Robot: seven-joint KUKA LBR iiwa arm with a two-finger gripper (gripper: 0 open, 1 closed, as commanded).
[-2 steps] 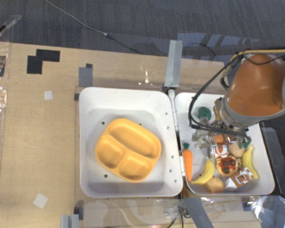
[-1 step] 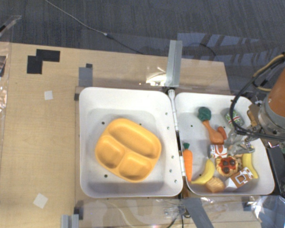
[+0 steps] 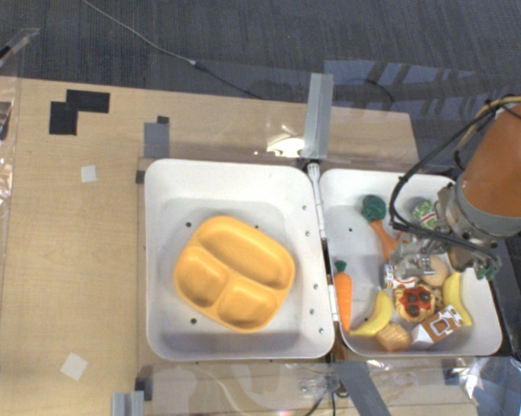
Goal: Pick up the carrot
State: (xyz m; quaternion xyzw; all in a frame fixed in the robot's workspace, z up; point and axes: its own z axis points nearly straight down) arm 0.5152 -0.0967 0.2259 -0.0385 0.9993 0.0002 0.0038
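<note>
An orange carrot [image 3: 343, 300] with a small green top lies along the left wall of the right bin [image 3: 351, 193], pointing toward the front. A second, paler carrot [image 3: 385, 239] with a bushy dark green top lies further back in the same bin. My gripper [image 3: 409, 265] hangs low over the middle of the right bin, just right of the paler carrot and about a hand's width right of the orange one. Nothing can be made out between its metal parts.
Beside the gripper lie two bananas [image 3: 377, 315] [image 3: 456, 298], a pizza slice [image 3: 417, 301], a bread piece [image 3: 392, 338] and a small printed packet [image 3: 426, 214]. A yellow divided plate [image 3: 233, 273] sits in the left bin [image 3: 157, 242]. A metal post [image 3: 317, 115] stands behind the bins.
</note>
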